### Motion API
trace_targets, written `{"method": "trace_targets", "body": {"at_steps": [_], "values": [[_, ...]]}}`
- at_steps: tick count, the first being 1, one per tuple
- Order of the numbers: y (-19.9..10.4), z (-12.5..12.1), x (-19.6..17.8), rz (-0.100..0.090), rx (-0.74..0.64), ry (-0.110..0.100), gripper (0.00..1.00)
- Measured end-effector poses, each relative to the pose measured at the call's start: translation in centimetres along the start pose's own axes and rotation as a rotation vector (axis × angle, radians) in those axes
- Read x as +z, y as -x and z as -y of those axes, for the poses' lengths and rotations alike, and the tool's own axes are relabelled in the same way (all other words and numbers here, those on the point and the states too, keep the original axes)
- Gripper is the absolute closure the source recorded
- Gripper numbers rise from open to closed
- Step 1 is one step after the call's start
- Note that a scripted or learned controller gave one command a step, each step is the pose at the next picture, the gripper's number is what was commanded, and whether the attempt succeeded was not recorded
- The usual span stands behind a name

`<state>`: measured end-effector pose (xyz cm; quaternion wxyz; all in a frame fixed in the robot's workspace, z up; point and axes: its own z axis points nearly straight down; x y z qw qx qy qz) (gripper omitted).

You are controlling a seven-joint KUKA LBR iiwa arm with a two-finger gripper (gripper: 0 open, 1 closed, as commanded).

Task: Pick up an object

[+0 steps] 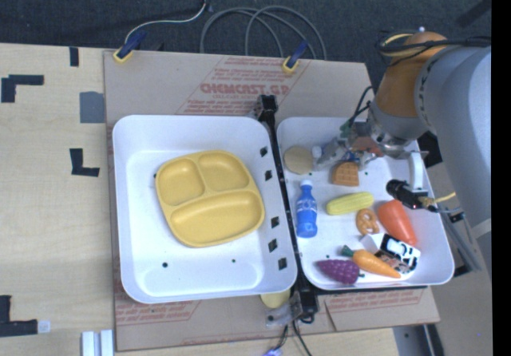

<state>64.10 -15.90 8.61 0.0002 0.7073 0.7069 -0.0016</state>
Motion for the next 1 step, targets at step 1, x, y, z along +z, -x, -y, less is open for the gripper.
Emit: {"method": "trace_targets", "body": {"at_steps": [1], "values": [[0.04,-0.33,0.09,-0.002,0.001,-0.009,0.00]]}}
